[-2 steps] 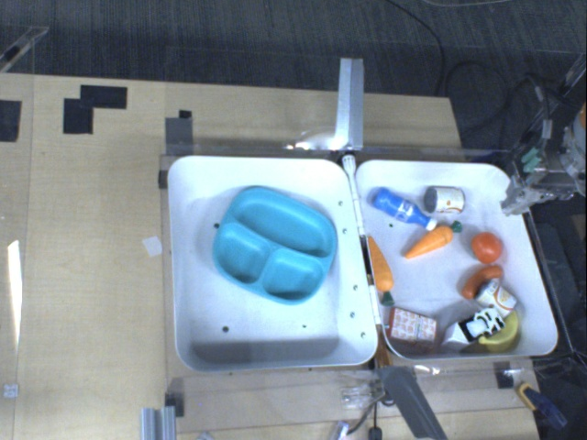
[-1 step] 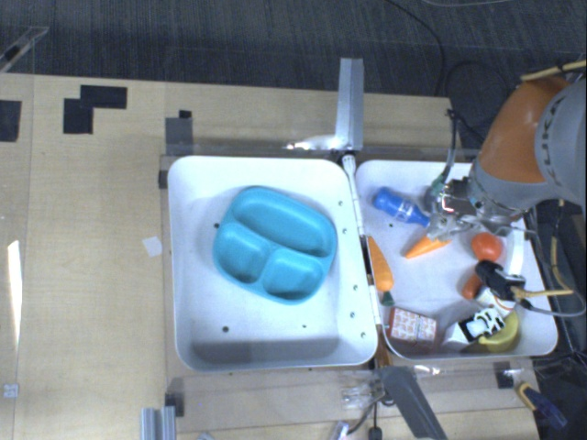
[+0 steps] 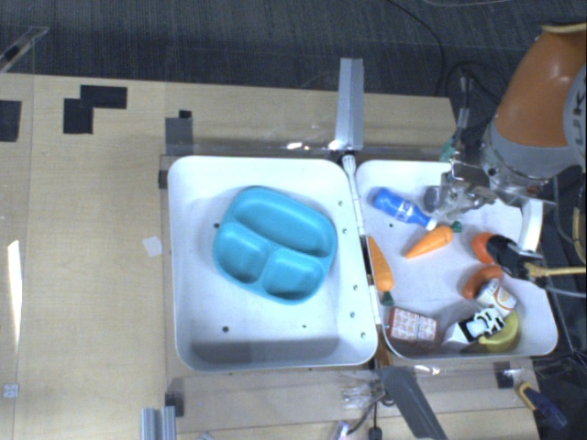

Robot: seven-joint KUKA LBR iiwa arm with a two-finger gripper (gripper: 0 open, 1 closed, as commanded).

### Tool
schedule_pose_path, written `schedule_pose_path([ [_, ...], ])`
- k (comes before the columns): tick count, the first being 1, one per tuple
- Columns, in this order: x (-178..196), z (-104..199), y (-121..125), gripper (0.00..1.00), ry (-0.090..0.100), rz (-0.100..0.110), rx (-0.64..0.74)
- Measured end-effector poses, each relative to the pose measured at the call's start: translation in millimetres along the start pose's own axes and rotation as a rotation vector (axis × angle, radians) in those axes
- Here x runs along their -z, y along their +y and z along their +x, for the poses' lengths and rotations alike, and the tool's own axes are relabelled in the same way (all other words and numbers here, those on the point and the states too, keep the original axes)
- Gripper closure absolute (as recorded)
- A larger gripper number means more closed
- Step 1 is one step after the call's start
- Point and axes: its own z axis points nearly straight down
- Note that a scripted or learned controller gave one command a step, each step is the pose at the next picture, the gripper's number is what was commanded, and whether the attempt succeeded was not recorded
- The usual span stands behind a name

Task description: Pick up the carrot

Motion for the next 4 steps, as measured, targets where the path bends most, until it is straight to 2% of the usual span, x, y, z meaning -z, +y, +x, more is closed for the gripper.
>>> schedule_pose_path([
  [1,-95.3,-39.5,-69.5,1.00,-0.001,0.005,-0.002],
  [2,5.4,-1.1,-57.1,1.00,0.000,0.000,-0.029],
  [3,-142.1,-36.0,-70.4,1.00,0.000,0.005,0.143],
  [4,-43.1,-77.7,-59.9,1.00,-0.001,0.000,0.149],
])
